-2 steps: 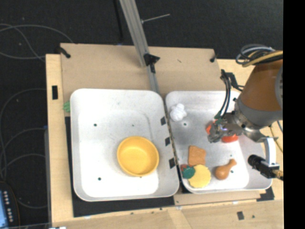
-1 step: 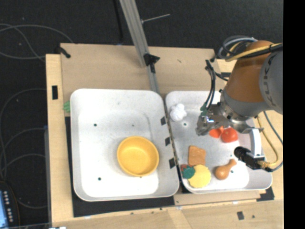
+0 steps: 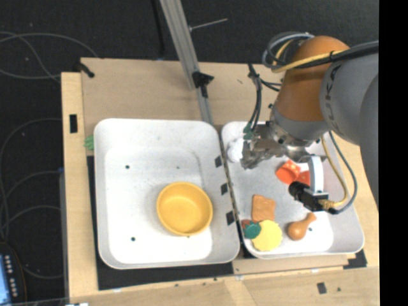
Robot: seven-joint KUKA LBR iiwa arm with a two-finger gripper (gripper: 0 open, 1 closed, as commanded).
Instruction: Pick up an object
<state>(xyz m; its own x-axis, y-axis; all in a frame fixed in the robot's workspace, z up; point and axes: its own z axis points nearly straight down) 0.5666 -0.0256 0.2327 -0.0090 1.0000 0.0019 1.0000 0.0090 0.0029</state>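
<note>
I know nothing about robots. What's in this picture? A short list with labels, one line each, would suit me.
Arm: grey with an orange band, reaching in from the right
Pincer: low over the right bin's upper left part
Left bin: holds a yellow bowl
Right bin, front: tan block, yellow disc, small green piece, brown pear-shaped piece
Right bin, middle: orange piece, partly hidden by the arm
Held: cannot tell

A light brown wooden counter (image 3: 140,88) carries two shallow white bins side by side: the left bin (image 3: 115,171) and the right bin (image 3: 344,234), their inner rims nearly touching.
</note>
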